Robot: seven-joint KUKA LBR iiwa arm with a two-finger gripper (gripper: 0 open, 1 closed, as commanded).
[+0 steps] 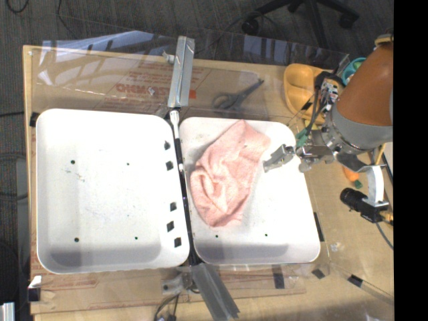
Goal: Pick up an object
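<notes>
Two shallow white bins sit side by side on the bench, and they fill the near middle of the camera view. On the left, the left bin (100,192) has a bare floor marked with a few small dark dots. A grey metal bar (180,72) runs up from the seam between the bins toward the far edge of the bench. To its right, the right bin (287,239) holds one object: a single pink cloth (224,176), crumpled and lying in the left half of that bin, its lower left edge close to the dividing wall and one corner stretched toward the bin's upper right.

One gripper (275,159) hangs over the right side of the right bin, just beside the cloth's upper right corner. Whether it touches the fabric cannot be told, and no cloth shows between its tips. How far apart the tips stand cannot be told either at this size. Behind it, the arm (364,105), grey with an orange band, comes in from the right.

One pair of scissors (237,95) lies on the wooden bench (334,259) beyond the right bin, under a clear plastic sheet, and one yellow object (301,85) sits further right. Dark carpet (134,5) and the legs of an office chair (301,5) show beyond the bench
</notes>
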